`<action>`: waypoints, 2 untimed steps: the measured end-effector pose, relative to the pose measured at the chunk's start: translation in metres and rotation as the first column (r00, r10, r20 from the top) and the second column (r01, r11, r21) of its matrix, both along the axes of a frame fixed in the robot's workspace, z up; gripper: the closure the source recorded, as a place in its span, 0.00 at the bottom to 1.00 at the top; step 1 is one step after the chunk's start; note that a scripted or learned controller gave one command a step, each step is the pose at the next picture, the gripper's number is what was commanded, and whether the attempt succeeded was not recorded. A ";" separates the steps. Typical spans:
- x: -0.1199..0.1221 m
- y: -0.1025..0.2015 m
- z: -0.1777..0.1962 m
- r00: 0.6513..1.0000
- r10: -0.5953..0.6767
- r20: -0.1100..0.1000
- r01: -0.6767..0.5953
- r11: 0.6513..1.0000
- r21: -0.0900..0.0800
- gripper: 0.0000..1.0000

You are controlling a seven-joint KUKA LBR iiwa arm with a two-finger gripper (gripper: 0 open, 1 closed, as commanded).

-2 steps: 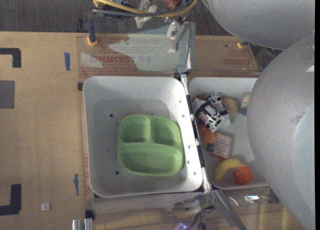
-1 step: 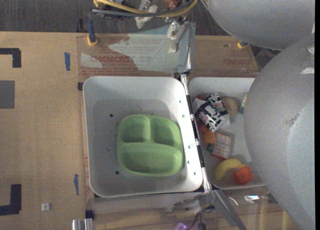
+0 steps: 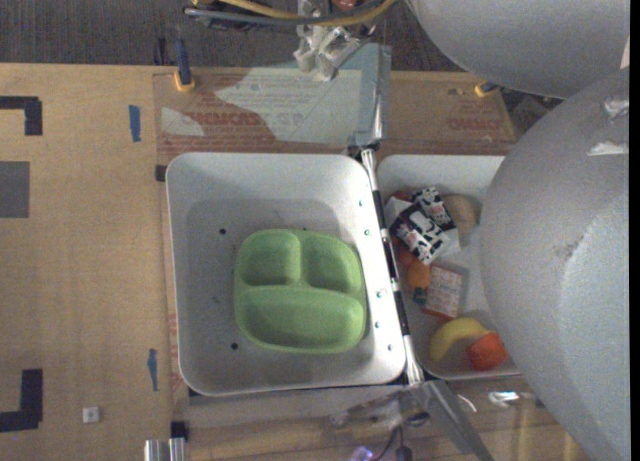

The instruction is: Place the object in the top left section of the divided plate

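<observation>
A green divided plate (image 3: 300,291) lies in the left white bin (image 3: 195,249). It has two small sections on its far side and one long section on its near side, all bare. My gripper (image 3: 320,52) hangs high at the top of the view, beyond the far edge of the left bin and over the brown bench. It is small and pale in the frame, and I see nothing clearly held in it. The loose objects lie in the right bin (image 3: 400,171), well away from the gripper.
The right bin holds a black-and-white patterned item (image 3: 425,229), a beige object (image 3: 462,211), an orange piece (image 3: 415,274), a small packet (image 3: 446,291), a banana (image 3: 456,335) and a red fruit (image 3: 487,351). The big grey arm (image 3: 560,249) covers that bin's right side.
</observation>
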State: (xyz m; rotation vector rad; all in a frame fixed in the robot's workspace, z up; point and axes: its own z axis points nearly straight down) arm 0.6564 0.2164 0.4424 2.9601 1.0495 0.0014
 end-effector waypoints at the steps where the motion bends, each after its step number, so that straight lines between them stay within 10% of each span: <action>1: 0.000 0.000 0.000 1.000 0.000 0.000 0.000 1.000 0.000 0.00; 2: 0.001 0.007 -0.009 0.982 -0.187 -0.001 0.187 0.982 0.000 0.00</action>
